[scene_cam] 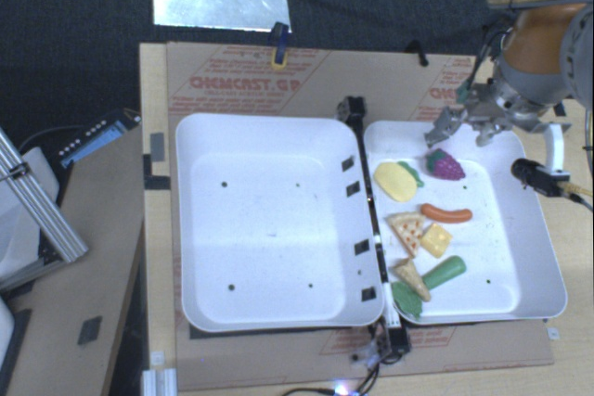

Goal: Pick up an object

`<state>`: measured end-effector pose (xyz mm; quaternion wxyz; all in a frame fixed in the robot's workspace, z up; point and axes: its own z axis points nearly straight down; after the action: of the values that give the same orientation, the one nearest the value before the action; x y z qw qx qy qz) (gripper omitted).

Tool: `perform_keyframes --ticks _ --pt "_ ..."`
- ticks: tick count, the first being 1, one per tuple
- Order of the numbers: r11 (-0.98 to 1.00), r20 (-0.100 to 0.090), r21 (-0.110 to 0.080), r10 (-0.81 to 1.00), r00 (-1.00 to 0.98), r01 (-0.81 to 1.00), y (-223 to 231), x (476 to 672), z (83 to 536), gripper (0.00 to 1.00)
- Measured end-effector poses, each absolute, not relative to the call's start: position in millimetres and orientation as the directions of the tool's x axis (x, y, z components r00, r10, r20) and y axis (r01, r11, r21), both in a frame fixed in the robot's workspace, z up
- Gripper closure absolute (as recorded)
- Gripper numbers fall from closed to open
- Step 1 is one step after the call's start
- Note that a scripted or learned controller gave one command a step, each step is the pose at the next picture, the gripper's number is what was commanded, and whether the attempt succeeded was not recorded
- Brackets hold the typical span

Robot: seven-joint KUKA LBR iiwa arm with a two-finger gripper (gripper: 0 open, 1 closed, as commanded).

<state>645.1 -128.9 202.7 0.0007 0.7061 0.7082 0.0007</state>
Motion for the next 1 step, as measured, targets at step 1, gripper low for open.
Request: perform_keyframes --ticks 1 --pt "-0.003 -0.001 -0.001 1.0 0.003 1.0 -199.6 623.6 150.5 0.0"
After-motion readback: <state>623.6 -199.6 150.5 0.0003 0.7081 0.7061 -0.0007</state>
